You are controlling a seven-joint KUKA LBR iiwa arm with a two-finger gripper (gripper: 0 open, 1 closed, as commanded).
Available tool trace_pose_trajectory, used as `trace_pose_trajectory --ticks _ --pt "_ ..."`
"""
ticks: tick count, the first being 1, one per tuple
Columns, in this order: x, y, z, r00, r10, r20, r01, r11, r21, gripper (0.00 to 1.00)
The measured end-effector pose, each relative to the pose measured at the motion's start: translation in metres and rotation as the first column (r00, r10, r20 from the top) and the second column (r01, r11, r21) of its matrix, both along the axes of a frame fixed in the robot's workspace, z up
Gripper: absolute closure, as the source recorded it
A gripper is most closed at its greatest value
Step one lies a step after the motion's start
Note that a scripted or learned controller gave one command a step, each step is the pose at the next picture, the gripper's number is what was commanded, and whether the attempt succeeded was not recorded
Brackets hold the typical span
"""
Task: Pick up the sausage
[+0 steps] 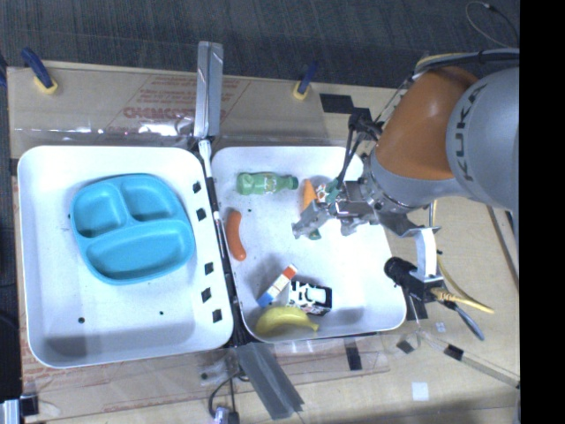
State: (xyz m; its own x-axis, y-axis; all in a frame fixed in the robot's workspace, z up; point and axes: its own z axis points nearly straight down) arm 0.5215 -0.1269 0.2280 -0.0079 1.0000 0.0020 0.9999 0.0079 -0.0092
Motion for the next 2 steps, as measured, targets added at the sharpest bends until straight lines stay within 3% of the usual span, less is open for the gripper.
trace_pose_trajectory --ticks 1,2 --pt "0.041 0.0787 -0.0395 1.0 0.019 0.0 -0.019 1.0 -0.002 0.0" --pt "0.0449 0.0837 -0.0386 0.976 -0.218 0.003 0.218 0.976 -0.004 0.0"
